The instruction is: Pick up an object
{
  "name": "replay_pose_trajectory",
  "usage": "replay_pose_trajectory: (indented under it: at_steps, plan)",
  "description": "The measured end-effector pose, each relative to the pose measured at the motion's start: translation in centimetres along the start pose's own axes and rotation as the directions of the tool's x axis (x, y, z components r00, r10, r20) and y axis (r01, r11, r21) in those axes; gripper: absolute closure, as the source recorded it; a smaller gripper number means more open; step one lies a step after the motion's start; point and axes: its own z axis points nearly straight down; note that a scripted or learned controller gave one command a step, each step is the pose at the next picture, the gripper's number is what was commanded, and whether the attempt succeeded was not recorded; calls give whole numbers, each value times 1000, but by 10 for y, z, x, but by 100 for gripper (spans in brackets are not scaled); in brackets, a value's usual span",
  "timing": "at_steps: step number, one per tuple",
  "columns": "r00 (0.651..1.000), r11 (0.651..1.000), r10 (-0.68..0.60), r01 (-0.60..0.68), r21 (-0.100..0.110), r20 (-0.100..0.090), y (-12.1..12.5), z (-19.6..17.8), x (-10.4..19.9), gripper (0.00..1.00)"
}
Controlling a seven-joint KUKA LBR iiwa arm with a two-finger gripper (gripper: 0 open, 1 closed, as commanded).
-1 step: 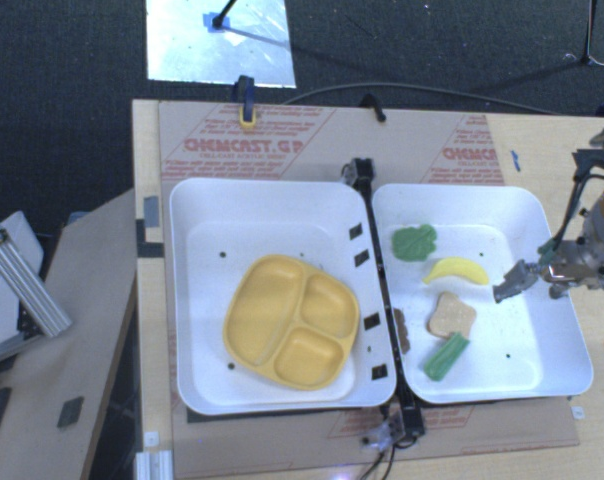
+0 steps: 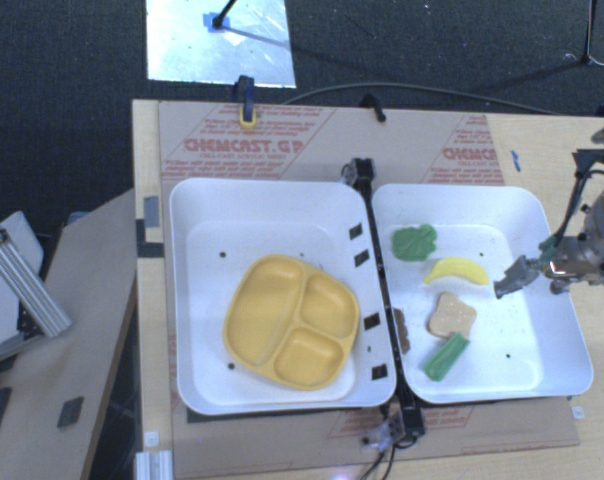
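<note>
The right bin (image 2: 542,368) holds a green leafy toy piece (image 2: 414,242), a yellow banana (image 2: 458,270), a tan slice of toast (image 2: 451,316) and a green cucumber piece (image 2: 446,356). A small brown piece (image 2: 401,331) lies against the divider. My gripper (image 2: 535,281) hangs over the right side of this bin, to the right of the banana and apart from it. Its fingers stand open with nothing between them.
The left bin (image 2: 207,218) holds a yellow divided plate (image 2: 292,321). A black divider with clips (image 2: 374,268) runs between the bins. Cables run along the arm at the far right (image 2: 582,198). An orange clamp (image 2: 246,103) grips the board's back edge.
</note>
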Motion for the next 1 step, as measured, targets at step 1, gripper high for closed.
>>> replay_pose_trajectory:
  at_steps: [1]
  plan:
    - [1000,1000,2,-2,3,-1,-2,42,-4,0]
